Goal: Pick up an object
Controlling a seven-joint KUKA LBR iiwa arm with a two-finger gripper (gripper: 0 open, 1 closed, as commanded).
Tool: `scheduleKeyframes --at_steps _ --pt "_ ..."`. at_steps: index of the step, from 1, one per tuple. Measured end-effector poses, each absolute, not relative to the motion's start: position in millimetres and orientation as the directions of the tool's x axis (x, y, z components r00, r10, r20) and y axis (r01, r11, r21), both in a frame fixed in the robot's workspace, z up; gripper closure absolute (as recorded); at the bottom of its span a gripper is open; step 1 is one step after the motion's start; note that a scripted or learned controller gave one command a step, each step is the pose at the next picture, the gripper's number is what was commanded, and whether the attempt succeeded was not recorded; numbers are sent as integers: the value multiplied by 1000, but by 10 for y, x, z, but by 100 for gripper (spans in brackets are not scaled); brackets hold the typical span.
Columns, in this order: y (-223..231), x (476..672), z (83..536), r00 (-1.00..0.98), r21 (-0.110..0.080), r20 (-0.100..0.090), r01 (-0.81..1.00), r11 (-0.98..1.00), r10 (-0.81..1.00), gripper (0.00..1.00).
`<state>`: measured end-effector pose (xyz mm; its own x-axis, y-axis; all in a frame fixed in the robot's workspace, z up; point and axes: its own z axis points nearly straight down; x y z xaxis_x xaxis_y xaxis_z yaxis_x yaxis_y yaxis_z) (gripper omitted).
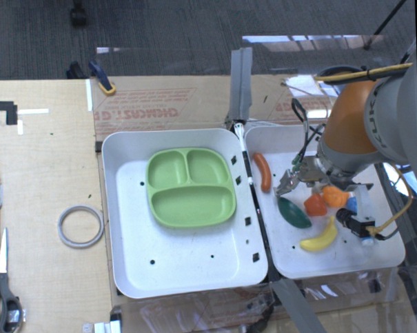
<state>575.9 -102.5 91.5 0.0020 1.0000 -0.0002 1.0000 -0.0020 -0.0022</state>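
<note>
A: Right, where does the gripper [290, 183] sit?

B: Low over the right bin [290, 261], near its middle, with the arm [372, 121] coming in from the right. The metal fingers point left toward the divider between the bins. From this view I cannot tell how far apart they are, and I see nothing clearly between them.

A: What lies around it?

B: A sausage [263, 172] just to its left, lying lengthwise close to the bin's left wall. A dark green piece [294, 212] just below the fingertips. An orange item [316, 204] beside that, under the wrist, and a banana [319, 238] farther below, toward the bin's front rim. I cannot tell whether the fingers touch any of them.

A: Open room?

B: Bare bin floor below and to the left of the gripper, in the front-left corner. Things crowd together under the wrist itself.

A: And farther left?

B: The left bin [128, 221] holds a green tray [191, 186] with three compartments, set toward the back, well apart from the gripper. White floor shows all round it, widest at the front.
</note>
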Motion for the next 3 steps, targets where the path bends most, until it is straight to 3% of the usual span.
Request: scheduleKeyframes --at_steps 1,2,3 --pt "-926 5939 915 -1 0 -1 1000 1 1000 0" --pt "-1697 5490 916 2 -2 -1 1000 -2 1000 0" --pt "-1702 5489 1001 4 -3 0 1000 -4 1000 100"
